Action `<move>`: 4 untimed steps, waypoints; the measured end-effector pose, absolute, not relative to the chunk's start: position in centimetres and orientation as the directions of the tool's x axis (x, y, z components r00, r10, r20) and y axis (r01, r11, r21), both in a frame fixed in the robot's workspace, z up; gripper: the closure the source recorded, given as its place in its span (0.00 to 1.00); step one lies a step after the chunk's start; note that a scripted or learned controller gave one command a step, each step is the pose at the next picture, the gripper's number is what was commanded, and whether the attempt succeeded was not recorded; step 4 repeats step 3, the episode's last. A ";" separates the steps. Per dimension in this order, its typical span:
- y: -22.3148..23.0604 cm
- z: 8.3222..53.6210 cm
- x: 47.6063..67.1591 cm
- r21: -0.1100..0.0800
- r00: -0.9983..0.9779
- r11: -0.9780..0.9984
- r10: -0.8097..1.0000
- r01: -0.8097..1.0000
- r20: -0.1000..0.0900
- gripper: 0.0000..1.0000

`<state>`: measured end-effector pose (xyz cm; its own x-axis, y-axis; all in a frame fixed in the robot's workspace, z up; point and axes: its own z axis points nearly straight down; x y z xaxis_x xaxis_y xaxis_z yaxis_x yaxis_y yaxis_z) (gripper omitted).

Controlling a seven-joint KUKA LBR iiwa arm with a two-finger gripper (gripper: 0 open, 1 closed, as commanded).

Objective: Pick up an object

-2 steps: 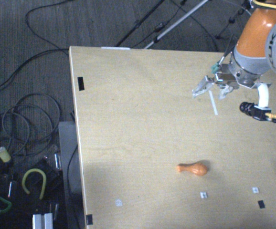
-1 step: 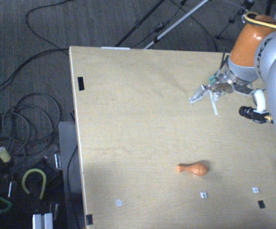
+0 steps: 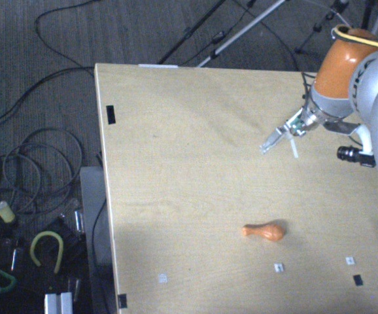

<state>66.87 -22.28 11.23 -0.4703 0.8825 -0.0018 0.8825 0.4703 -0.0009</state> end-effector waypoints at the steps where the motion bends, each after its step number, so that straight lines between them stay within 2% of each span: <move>1: -22.2 8.5 66.9 0.000 -0.662 0.662 0.749 0.749 -0.002 0.00; 2: -22.0 9.5 67.1 0.005 -0.662 0.662 0.749 0.749 -0.003 1.00; 3: -17.8 16.8 64.8 0.003 -0.633 0.633 0.774 0.774 0.000 1.00; 4: -17.8 16.8 64.8 0.003 -0.633 0.633 0.774 0.774 0.000 1.00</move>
